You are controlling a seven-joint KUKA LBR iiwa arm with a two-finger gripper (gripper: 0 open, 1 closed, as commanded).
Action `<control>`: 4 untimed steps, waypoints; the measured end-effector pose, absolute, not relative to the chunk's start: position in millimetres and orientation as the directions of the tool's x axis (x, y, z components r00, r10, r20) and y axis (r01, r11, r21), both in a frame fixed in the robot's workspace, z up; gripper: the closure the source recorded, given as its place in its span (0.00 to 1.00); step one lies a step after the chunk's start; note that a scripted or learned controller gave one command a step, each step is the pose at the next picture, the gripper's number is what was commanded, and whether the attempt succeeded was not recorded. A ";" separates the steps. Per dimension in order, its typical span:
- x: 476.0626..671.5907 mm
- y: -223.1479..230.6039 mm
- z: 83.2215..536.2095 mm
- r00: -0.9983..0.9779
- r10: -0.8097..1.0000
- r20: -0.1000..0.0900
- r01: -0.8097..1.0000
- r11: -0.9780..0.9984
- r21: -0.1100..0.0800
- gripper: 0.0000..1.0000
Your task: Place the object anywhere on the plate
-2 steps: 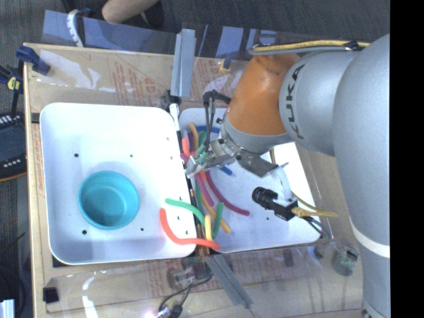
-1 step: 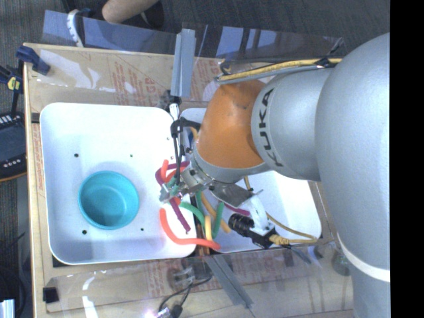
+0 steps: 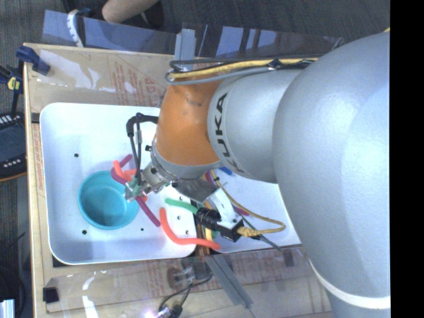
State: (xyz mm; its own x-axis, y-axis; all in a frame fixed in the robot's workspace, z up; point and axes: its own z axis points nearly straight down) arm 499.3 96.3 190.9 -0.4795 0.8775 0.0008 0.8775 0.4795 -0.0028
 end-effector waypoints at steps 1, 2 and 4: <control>482.6 170.3 97.0 -0.187 0.982 0.000 0.982 0.187 0.010 1.00; 476.3 95.4 191.1 -0.372 0.928 0.001 0.928 0.372 -0.003 1.00; 495.4 142.9 198.2 -0.469 0.883 0.001 0.883 0.469 -0.002 0.00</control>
